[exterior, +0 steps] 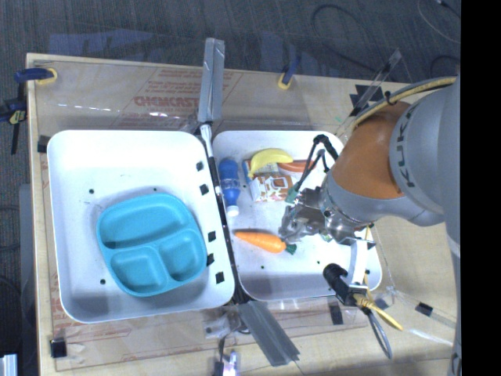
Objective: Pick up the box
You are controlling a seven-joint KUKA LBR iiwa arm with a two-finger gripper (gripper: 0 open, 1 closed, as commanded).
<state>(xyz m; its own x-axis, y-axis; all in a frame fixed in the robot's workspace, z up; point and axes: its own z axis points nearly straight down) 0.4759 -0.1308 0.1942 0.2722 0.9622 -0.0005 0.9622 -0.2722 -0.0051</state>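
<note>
Overhead slanted view onto both bins [70, 210]

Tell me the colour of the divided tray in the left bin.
Light blue; the divided tray shows clearly in the camera view.

- Two bins [70, 163], plain white, shallow.
- Divided tray [153, 244], light blue, unpatterned.
- Box [272, 186], white with red and orange printing.
- Banana [269, 160], yellow.
- Carrot [261, 241], orange, with green tip.
- Bottle [229, 180], blue cap and label, clear body.
- Arm [407, 163], grey with orange band; black lettering on grey.
- Bench [117, 84], pale wood tone, faint red printing.
- Clamps [35, 75], blue with yellow.
</note>
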